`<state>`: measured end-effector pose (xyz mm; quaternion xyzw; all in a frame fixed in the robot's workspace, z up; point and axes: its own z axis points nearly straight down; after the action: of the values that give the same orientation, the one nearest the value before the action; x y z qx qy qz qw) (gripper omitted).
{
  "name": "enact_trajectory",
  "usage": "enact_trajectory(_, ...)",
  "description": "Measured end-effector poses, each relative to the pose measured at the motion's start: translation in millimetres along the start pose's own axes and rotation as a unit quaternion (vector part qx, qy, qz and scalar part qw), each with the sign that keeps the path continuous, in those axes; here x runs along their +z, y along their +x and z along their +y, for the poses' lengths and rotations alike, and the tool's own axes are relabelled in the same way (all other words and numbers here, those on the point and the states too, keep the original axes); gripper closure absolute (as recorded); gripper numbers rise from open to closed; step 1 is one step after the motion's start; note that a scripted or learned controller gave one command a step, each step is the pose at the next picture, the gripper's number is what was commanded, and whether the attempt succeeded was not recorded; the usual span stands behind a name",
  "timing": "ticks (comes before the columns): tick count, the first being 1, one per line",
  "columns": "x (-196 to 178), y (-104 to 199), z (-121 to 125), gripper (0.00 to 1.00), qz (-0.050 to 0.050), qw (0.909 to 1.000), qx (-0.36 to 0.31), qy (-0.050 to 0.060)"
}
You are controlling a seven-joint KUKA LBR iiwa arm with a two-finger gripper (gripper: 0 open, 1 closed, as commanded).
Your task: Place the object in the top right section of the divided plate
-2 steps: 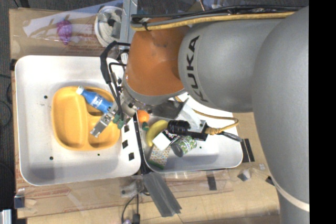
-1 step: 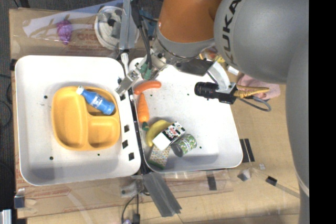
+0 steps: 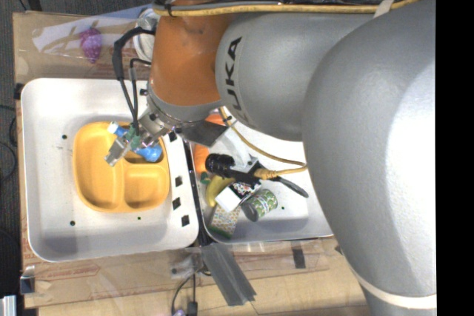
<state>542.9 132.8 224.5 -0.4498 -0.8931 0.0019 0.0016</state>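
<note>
Hand [image 3: 120, 150] hangs low over the yellow divided plate [image 3: 86, 163], seemingly to place the blue object [image 3: 152, 154] beside it; grip indiscernible.

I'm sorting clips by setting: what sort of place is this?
Probably a robotics lab workcell: a KUKA arm reaches over a white bin holding a yellow divided plate, beside a second bin of jumbled small items.

Green can [image 3: 259, 203], yellow item [image 3: 213, 191] in right bin [image 3: 294, 222]; purple item [image 3: 91, 43] outside bins.
</note>
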Motion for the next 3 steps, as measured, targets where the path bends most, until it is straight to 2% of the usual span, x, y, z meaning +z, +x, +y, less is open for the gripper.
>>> enact_trajectory(1, -95, 3, 14, 0.0, -0.001, 0.9999, -0.015, -0.003)
enact_trajectory(2, -19, 25, 71, 0.0, 0.0, 0.9982, -0.061, 0.0)
enact_trajectory(3, -33, 64, 42, 0.0, 0.0, 0.9974, -0.072, -0.001)
